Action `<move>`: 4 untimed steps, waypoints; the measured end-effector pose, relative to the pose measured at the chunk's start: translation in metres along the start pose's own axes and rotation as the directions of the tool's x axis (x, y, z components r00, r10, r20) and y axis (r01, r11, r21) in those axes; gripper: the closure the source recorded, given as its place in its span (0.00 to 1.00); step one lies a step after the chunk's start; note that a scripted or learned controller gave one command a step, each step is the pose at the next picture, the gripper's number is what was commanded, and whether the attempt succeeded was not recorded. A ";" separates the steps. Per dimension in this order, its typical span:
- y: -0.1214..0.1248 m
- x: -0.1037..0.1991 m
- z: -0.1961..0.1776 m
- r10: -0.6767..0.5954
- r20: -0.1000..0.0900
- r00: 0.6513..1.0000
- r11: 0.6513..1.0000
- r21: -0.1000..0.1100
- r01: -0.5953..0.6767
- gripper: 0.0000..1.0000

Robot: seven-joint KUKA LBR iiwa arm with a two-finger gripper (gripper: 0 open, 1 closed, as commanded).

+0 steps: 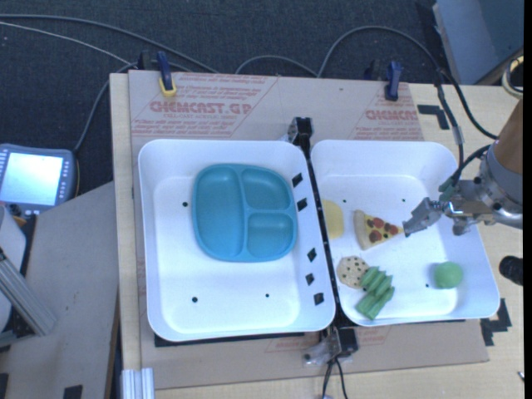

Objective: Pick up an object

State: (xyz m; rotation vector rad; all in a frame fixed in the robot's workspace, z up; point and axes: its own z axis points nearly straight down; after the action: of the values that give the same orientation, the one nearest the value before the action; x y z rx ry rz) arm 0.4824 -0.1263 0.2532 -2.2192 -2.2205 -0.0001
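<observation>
Gripper (418,220) over right bin (391,158), beside pizza slice (374,228); finger state cannot be told. Green ball (448,275) near bin's front right corner. Blue plate (244,212) in left bin (166,223).

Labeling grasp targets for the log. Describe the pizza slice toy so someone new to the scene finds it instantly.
Look in the right bin, the one the arm reaches into, not the one with the blue divided tray. Near its middle, just left of the gripper, lies the pizza slice. It is the only wedge shape with red spots, unlike the pale yellow piece, the speckled cookie and the green items.
</observation>
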 end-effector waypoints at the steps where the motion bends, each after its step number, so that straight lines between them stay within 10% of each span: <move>1: 0.001 0.006 0.043 0.001 -0.001 1.000 1.000 0.004 -0.001 0.00; 3: 0.004 0.018 0.163 0.002 -0.001 1.000 1.000 0.002 -0.002 0.00; 4: 0.005 0.018 0.149 0.001 -0.001 1.000 1.000 -0.005 -0.001 1.00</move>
State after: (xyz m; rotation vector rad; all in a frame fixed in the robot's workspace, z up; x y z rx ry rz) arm 0.4876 -0.1077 0.1047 -2.2228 -2.2210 -0.0073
